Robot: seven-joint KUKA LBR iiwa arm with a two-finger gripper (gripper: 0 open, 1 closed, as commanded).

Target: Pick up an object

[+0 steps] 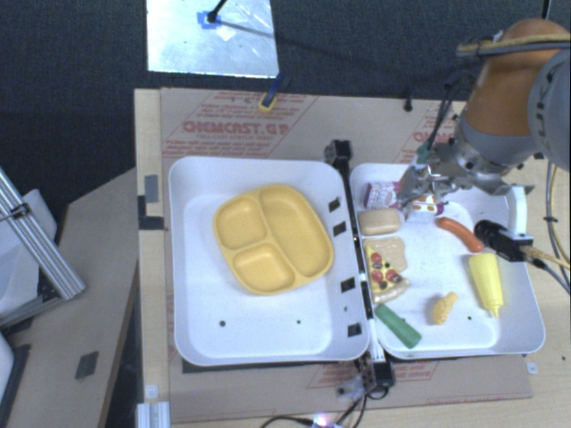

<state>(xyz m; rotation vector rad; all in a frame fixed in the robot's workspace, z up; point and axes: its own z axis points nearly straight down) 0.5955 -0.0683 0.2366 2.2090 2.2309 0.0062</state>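
Note:
My gripper (416,191) hangs over the back of the right bin (517,328), reaching in from the right. A small white and red packet (429,208) lies just under it, partly hidden. To its left are a white and magenta packet (381,193) and a tan bread roll (379,222). Also in this bin are a pizza slice (387,268), an orange-red sausage (459,233), a yellow mustard bottle (487,281), a small corn cob (442,308) and a green cucumber piece (397,325).
The left bin (196,319) holds a yellow divided plate (270,238). A black divider with clips (350,230) runs between the bins. Cardboard (232,123) lies under both bins, and a shiny metal sheet (212,25) sits behind.

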